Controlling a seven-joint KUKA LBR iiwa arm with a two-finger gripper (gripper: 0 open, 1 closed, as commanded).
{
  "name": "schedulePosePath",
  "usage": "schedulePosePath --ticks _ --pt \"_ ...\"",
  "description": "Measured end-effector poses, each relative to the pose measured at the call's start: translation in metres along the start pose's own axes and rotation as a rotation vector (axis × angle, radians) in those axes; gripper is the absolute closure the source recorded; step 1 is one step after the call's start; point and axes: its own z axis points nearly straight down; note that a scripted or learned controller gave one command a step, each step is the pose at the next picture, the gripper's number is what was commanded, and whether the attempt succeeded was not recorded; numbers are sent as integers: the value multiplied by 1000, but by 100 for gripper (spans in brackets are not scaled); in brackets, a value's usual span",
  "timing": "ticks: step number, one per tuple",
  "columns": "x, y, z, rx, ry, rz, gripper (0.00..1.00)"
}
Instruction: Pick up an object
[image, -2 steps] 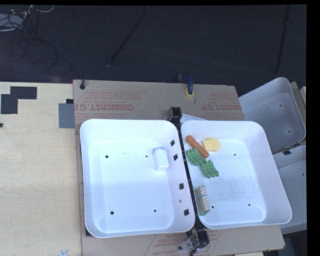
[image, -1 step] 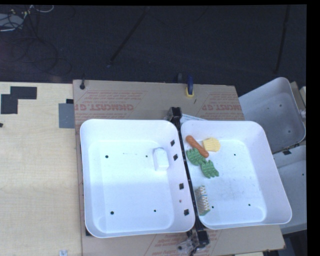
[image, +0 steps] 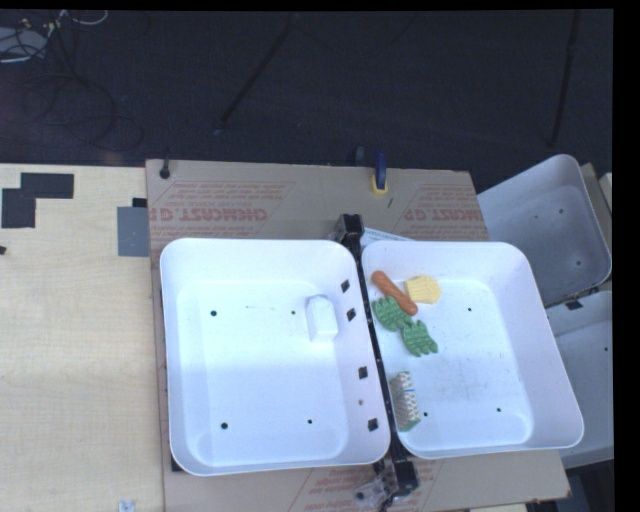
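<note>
Farthest from the side I reach in from, the left bin (image: 190, 440) holds a white block (image: 321, 317) lying flat. The right bin (image: 540, 400), nearer me, has loose, scattered-looking candidates along its left wall: orange carrot (image: 394, 293) touching yellow corn (image: 423, 290), green leaf (image: 405, 327), and striped brush (image: 403, 398). My gripper's state I cannot tell.

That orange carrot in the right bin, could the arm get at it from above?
Probably yes: the orange carrot lies uncovered, though it touches the yellow piece and green leaf, crowding a grab.
</note>
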Motion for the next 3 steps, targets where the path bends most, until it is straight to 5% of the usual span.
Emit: schedulePosePath --ticks 1,3 --pt "42 25 126 9 3 2 100" --pt "129 40 7 -7 0 0 100"
